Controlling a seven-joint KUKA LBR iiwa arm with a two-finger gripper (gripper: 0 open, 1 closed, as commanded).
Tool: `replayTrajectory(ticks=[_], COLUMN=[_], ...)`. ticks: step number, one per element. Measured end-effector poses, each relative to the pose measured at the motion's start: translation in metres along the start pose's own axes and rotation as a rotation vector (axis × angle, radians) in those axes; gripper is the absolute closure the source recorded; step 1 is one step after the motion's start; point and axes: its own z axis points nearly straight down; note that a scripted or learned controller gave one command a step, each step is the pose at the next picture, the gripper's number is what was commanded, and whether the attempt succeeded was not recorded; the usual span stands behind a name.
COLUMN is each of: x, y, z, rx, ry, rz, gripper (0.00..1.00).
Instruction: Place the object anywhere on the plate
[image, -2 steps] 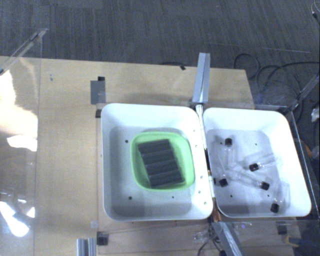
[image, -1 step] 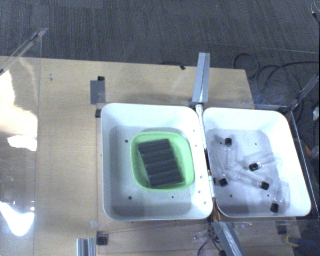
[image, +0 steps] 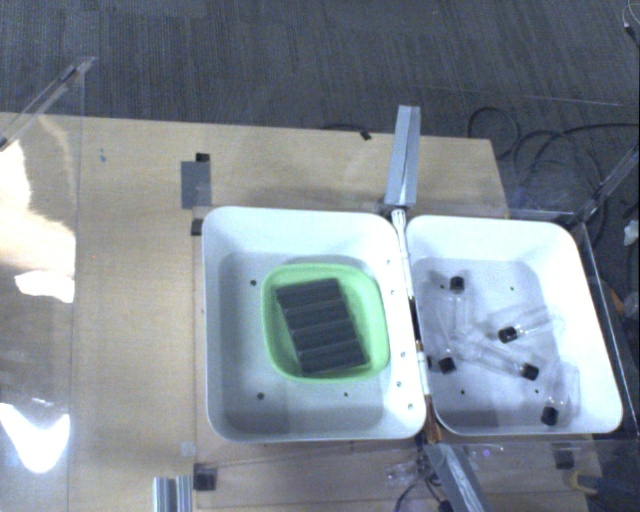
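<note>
Two white bins sit side by side on the wooden surface (image: 120, 350), their inner rims touching along a centre seam.

Left bin (image: 230, 400): holds a light green plate (image: 372, 300), squarish with rounded corners, near the bin's middle and a little toward the right wall. A dark ribbed block (image: 320, 326) lies flat on the plate, turned slightly off the plate's axis. It covers most of the plate's floor, leaving a green margin all round.

Right bin (image: 590, 400): holds a loose scatter of clear vials with black caps (image: 510, 333), lying on their sides and pointing various ways, some touching or overlapping. Clear bodies are hard to separate against the white floor; the count is uncertain. Judgement: this is the supply, and the object to be placed is one of these vials, not yet picked.

Tool: state cannot be told from this picture.

Judgement: task at its start. The plate's free area is narrow, so a vial would likely have to rest on the block or in the margin. A round vial may roll off the ribs.
</note>
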Motion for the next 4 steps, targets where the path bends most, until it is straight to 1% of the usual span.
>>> replayTrajectory(ticks=[4], x=[-0.005], y=[0.005], z=[-0.013], rx=[-0.006], ry=[0.001], rz=[0.499], gripper=[0.0])
